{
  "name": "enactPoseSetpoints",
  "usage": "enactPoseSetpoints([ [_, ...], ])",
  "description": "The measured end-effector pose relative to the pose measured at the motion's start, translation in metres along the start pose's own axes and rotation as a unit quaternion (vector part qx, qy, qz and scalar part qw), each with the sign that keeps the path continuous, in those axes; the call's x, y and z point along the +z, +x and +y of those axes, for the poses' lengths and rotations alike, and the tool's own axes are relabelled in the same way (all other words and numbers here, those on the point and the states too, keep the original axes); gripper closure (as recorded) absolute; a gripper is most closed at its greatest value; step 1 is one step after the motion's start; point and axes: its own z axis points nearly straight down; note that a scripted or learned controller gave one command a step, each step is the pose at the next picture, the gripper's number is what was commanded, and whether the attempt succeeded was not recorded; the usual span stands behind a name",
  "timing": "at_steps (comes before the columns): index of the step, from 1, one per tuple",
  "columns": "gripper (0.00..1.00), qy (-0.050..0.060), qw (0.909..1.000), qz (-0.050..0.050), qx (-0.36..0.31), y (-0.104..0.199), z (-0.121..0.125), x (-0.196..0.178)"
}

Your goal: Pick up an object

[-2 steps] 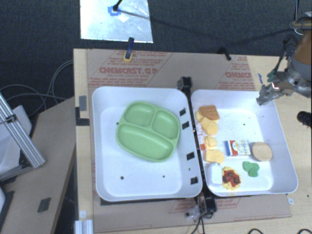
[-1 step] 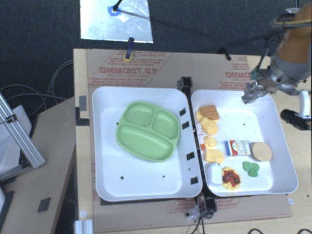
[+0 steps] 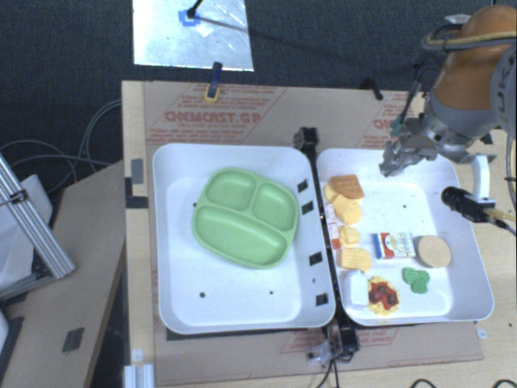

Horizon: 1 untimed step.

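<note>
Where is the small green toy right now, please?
The green toy lies in the right bin, near its front right corner, just below the round tan disc and right of the red-and-yellow piece.

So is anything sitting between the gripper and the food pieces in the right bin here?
Nothing visible does. The gripper hangs over the back edge of the right bin, and the bin floor between it and the nearest piece, the brown cracker, is bare. The other pieces lie nearer the camera, uncovered.
</note>
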Motion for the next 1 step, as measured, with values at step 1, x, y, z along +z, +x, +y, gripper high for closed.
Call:
enactPoseSetpoints([
  [1, 1.00, 0.001, 1.0000, 0.000, 0.000, 0.0524, -0.0164, -0.0025],
])
